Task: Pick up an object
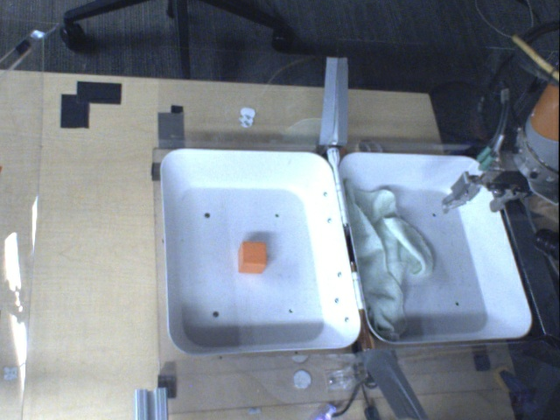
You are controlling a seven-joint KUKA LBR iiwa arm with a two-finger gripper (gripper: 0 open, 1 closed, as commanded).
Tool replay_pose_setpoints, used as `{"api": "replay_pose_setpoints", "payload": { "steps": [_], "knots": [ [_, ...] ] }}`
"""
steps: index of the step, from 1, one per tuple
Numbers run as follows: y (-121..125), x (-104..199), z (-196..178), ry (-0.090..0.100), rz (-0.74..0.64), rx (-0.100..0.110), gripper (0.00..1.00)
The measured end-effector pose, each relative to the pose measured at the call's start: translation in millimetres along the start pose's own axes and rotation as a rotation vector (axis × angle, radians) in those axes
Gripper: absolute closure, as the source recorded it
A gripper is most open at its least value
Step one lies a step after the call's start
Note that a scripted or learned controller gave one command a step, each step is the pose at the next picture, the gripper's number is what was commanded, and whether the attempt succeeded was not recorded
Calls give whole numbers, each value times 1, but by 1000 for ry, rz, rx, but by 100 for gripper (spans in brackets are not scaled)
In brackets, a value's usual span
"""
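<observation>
the gripper [477, 191] hangs above the upper right part of the right bin [490, 322], close to its far right rim. its two thin fingers are spread apart with nothing between them, so the pincer is released and carries no object. the grey arm with its orange band [547, 116] comes in from the right edge, and this may explain why the tool stands at that side of the bin.

in the right bin lies a pale cloth [389, 248], crumpled in a long heap along the left wall, from the upper part down to the lower left corner. it is well apart from the gripper, to its left and lower in the view. in the left bin [188, 322] sits a small orange cube [253, 256], alone near the middle of the floor and flat on one face.

i judge that the picking is not yet begun. the cloth is the nearer candidate, because it is in the same bin; it is soft and folded, so the fingers could pinch a raised fold. the cube is farther, across the divider [335, 103] between the bins, but it is rigid and free on all sides.
</observation>
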State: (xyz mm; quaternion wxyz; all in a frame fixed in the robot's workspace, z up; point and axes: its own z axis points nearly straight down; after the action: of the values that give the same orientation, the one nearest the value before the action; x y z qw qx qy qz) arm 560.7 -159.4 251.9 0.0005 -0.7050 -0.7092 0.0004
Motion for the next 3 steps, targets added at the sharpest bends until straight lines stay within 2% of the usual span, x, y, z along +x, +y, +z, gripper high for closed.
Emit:
{"api": "replay_pose_setpoints", "payload": {
  "steps": [1,2,3],
  "knots": [
    [40,-32,159,0,173,-2,0],
    [41,-31,151,1,169,-3,100],
    [74,23,5,-1,664,-2,100]
  ]
}}
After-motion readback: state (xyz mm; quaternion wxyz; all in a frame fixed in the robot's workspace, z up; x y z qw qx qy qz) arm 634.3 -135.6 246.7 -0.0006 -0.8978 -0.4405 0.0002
